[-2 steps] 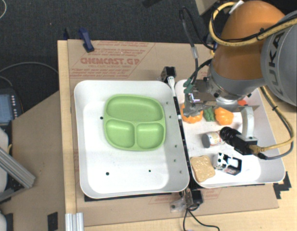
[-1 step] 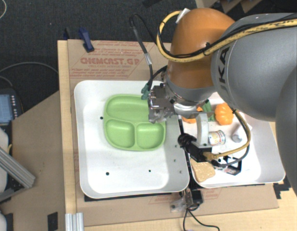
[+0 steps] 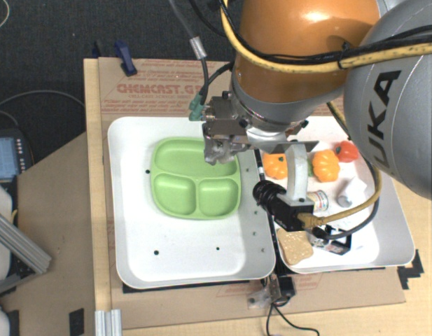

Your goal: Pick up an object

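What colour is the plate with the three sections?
Light green. The divided plate shows best in the camera view, lying in the left bin.

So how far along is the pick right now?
Nothing looks picked yet. The tool hangs over the green divided plate in the left bin, with no object visible in it. The orange pumpkin-like toys and other small items sit in the right bin. Grasp and lift remain.
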You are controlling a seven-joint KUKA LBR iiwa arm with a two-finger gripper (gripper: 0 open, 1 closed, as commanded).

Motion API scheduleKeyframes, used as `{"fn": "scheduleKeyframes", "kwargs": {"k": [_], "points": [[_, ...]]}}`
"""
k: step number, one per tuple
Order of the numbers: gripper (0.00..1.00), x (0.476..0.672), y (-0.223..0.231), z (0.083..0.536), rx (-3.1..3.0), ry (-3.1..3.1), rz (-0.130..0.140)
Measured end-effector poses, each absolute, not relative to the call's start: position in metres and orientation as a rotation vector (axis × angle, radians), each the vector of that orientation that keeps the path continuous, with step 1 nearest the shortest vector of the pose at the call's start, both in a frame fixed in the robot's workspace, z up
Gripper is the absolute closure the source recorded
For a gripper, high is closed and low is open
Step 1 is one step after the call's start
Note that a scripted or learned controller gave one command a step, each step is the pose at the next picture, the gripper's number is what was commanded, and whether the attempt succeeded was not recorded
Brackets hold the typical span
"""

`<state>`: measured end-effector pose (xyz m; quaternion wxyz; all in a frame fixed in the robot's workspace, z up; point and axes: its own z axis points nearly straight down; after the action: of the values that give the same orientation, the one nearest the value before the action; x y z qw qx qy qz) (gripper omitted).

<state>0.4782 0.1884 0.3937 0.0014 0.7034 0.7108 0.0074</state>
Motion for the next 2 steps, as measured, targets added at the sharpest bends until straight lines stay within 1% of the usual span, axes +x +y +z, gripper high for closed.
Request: {"fn": "scheduleKeyframes", "kwargs": {"k": [1, 2], "points": [[1.00, 0.479, 0.152, 0.375, 2.227, 2.218, -0.005], [1.00, 0.483, 0.065, 0.294, 2.236, 2.213, -0.015]]}}
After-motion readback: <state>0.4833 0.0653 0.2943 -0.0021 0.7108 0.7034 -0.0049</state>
